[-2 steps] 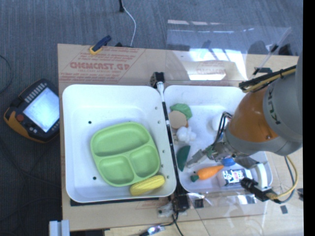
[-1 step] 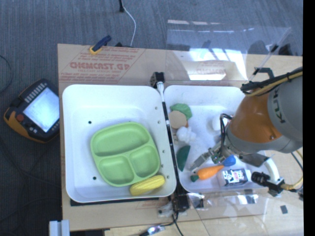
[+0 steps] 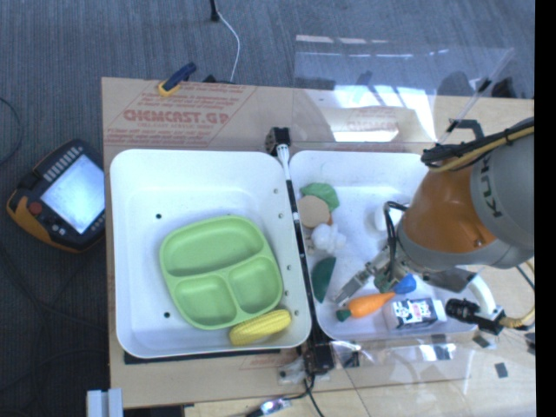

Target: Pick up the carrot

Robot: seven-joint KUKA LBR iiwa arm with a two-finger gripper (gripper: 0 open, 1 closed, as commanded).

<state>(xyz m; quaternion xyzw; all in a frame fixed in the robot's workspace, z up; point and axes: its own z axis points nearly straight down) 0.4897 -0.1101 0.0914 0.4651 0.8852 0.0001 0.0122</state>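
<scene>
Below, the bench (image 3: 174, 111) carries two shallow white bins side by side, the left bin (image 3: 139, 189) and the right bin (image 3: 365, 168), touching along their shared middle wall. Reaching in from the right, the grey arm (image 3: 486, 207) with its orange band hangs over the right bin and hides much of that bin's far side. A green divided plate (image 3: 221, 270) lies in the left bin, toward its near half, and a yellow corn cob (image 3: 259, 326) rests against the plate's near edge by the bin's front wall. Inside the right bin, a small cluster sits along the middle wall: a green leafy piece (image 3: 320, 193), a tan round piece (image 3: 313, 208), a white lump (image 3: 326, 237) and a dark green item (image 3: 322, 276). A white carton (image 3: 415, 312) lies near the front wall. The carrot (image 3: 368, 304) lies flat just left of that carton, orange with a green end pointing left. The gripper (image 3: 373, 278) hovers right above the carrot; its metal fingers (image 3: 354, 283) stand apart, spread open, with nothing between them.
</scene>
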